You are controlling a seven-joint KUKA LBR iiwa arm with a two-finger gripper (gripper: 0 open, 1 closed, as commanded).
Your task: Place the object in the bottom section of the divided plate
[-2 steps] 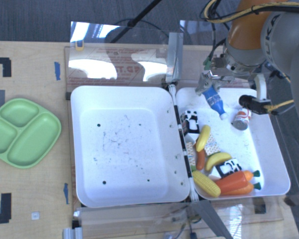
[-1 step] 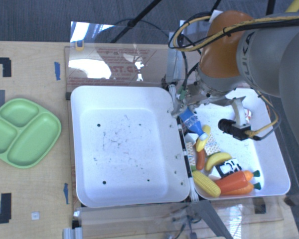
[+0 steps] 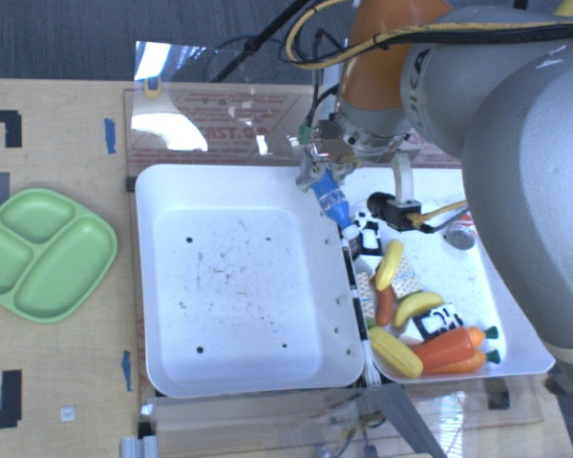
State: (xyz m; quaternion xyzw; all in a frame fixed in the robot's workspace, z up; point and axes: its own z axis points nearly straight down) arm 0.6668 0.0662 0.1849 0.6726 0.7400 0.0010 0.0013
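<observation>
The green divided plate (image 3: 2, 256) lies on the wooden bench at the far left, its long bottom section (image 3: 65, 267) bare. My gripper (image 3: 319, 176) hangs over the wall between the two bins, near their far edge. A small blue object (image 3: 333, 203) sticks out from between its fingers, slanting down and to the right. The gripper is shut on it. The plate is far to the gripper's left, beyond the left bin.
The left white bin (image 3: 172, 198) sits between gripper and plate. The right bin (image 3: 516, 337) holds several toys: two bananas (image 3: 390, 263), corn (image 3: 395, 353), a carrot (image 3: 449, 346) and black-and-white pieces (image 3: 367, 235). The arm covers the upper right.
</observation>
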